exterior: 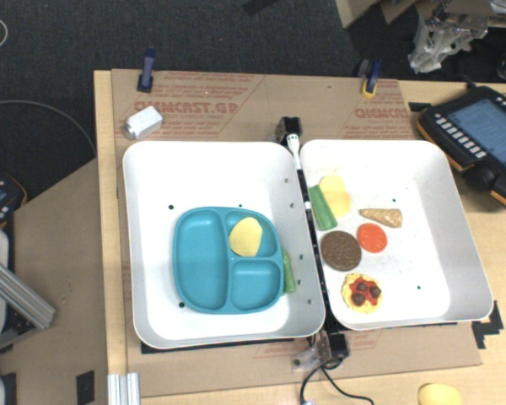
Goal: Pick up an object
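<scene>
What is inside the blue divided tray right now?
The blue tray in the left bin holds one yellow piece in its upper right compartment. What lies under that piece is covered.

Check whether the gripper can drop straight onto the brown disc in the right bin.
Probably yes: the brown disc lies flat and uncovered, though the red disc crowds one side.

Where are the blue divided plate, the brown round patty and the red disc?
blue divided plate (201,264): camera view, bare floor of its long compartment.
brown round patty (341,250): camera view, its middle.
red disc (372,239): camera view, its middle.
</scene>
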Motion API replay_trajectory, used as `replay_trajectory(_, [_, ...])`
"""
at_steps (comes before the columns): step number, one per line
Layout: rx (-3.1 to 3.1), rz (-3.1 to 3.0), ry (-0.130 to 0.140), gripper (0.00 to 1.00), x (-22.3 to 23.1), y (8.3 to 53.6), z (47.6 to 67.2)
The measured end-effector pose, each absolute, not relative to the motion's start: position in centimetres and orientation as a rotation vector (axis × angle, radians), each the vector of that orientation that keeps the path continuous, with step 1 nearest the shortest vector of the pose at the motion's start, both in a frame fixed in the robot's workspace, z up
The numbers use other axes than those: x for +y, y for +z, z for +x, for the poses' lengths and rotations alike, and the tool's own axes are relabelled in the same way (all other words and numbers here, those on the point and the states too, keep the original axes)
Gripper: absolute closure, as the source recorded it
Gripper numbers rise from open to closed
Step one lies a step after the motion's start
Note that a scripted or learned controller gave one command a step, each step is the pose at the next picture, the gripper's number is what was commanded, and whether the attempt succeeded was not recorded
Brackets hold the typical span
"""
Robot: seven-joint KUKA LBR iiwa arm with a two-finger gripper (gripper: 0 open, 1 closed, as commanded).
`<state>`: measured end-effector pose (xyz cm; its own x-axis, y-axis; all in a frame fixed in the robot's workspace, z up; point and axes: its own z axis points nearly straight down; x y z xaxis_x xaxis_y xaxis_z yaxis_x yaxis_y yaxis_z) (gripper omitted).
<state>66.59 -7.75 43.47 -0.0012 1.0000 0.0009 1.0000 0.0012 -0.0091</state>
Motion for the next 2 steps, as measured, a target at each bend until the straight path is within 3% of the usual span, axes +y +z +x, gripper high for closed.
replay_trajectory(1, [-2.215, -2.224, 0.006, 1.0, -13.3, 38.7, 66.6])
replay_trajectory(2, [-2.223, -2.24, -0.002, 1.0, -23.0, 46.5, 66.5])
